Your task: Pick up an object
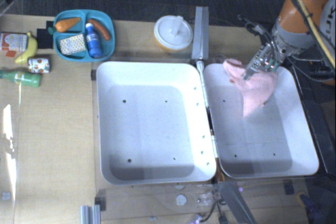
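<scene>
Two white bins side by side on the counter (52,144): left bin (107,128), right bin (302,149). Pink cloth (257,93) hanging in the right bin's upper part, top corner pinched in the jaws (251,72) and drawn up to a peak, lower end draped toward the bin floor. Grey arm (286,34) with orange band reaching in from the right. Blue tray (107,29) with toy food, white lidded cup (173,32), banana (27,50) and small can (39,65) beyond the bins.
</scene>
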Robot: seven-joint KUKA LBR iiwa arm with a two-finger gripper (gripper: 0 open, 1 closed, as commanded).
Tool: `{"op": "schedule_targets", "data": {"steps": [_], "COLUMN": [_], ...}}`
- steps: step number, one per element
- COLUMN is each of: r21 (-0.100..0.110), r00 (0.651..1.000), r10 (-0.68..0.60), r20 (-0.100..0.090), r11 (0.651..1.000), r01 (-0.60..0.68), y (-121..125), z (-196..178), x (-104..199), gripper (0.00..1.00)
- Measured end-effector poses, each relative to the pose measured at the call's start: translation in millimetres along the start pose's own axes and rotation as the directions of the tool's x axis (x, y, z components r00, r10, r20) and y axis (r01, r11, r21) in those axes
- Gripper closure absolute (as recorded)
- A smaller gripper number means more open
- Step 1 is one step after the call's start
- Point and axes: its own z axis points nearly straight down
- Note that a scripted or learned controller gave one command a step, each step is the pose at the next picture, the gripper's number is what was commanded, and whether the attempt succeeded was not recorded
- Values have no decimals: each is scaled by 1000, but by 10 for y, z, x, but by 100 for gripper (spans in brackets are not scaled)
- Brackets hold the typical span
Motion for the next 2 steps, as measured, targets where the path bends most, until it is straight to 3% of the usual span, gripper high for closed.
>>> {"op": "schedule_targets", "data": {"steps": [1, 2], "r21": [-2, -1], "r00": [1000, 991], "r10": [15, 134], "r20": [1, 1], "r11": [1000, 991], "r01": [-15, -134], "y": [-159, -18], "z": [1109, -429], "x": [343, 226], "gripper": [100, 100]}}
